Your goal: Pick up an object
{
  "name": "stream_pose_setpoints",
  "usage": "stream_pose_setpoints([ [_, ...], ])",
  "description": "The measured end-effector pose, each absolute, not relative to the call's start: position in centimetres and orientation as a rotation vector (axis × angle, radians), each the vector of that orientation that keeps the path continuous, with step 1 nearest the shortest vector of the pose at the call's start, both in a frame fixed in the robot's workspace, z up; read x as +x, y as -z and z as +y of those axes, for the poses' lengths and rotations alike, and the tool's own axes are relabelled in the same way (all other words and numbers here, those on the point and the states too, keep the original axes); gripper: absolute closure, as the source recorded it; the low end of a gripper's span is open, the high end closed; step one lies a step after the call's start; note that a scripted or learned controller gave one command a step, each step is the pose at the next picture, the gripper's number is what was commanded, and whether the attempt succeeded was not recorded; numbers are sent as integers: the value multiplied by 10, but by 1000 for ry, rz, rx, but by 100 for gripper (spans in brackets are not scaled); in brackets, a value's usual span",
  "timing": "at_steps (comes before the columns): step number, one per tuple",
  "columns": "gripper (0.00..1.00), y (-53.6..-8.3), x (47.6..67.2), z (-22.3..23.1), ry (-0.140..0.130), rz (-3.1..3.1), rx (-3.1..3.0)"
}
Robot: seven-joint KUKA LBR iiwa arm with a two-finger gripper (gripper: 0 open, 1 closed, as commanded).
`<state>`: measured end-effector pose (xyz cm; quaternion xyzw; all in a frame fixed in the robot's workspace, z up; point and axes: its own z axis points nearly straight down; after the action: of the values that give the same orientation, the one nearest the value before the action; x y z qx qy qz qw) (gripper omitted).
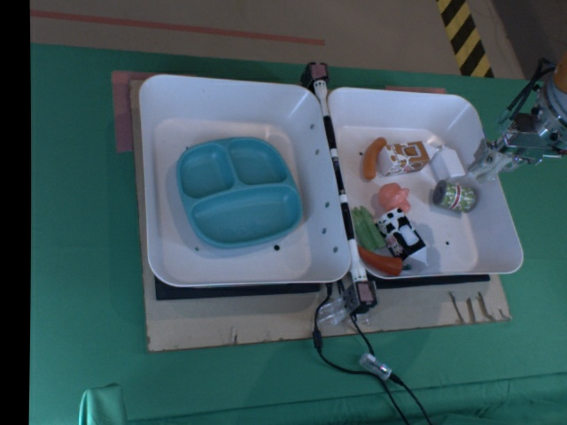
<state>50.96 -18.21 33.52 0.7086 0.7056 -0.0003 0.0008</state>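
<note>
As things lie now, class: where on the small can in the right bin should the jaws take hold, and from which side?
Grip the small can across its round body, at the middle, coming from above. It lies on its side, so the curved wall faces up, and bare bin floor on the near side leaves room there. The gripper already hangs close by at the bin's right rim.

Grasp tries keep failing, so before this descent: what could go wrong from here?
1. The end effector hangs over the right bin's rim; a straight descent may strike it.
2. The small can lies on its side and may roll away.
3. The toys are crowded near the divider, so a grasp could nudge neighbours.
</note>
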Motion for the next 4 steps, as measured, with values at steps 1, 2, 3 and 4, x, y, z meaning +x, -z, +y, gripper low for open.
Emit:
stream_pose_setpoints([
  [1, 100, -342, 477, -147, 2, 2218, 2225],
  [2, 100, -341, 554, -189, 1, 2210, 2221],
  [3, 100, -352, 497, -160, 1, 2217, 2225],
  [4, 100, -352, 469, -112, 2, 2218, 2225],
])
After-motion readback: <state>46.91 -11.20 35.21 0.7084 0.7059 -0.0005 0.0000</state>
